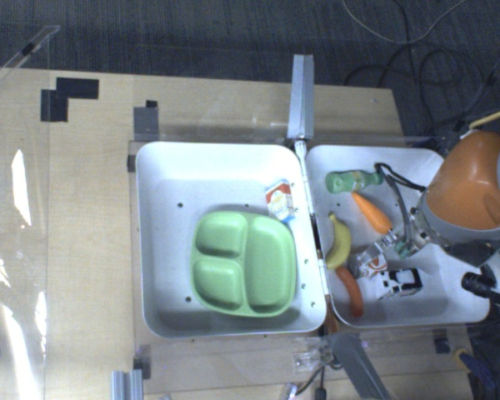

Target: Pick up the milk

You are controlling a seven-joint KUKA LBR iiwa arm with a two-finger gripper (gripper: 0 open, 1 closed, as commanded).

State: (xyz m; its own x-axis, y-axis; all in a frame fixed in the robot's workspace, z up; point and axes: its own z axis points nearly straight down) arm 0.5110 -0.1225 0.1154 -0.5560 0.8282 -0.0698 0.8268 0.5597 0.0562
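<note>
- Camera view is showing the milk (280, 201), a small carton with red and blue print, lying in the left bin (162, 223) close to its right wall, just beside the upper right corner of the green tray (244, 262).
- Judging by its look, the carton is handling as a light, stiff-sided little box, likely toy-like; its flat faces are offering the best hold, pinched across the narrow width, though the bin wall beside it is leaving little room on that side.
- Left bin is holding the carton and the green tray, whose three compartments are sitting bare.
- Right bin (450, 307) is holding a green bottle (354, 181), a carrot (372, 213), a banana (340, 242) and a red sausage (351, 291).
- Claw (392, 261) is hanging low in the right bin, near the banana and sausage and well apart from the milk; I cannot tell whether it is open or closed.
- Arm (475, 182) is reaching in over the table (67, 265) from the right.
</note>
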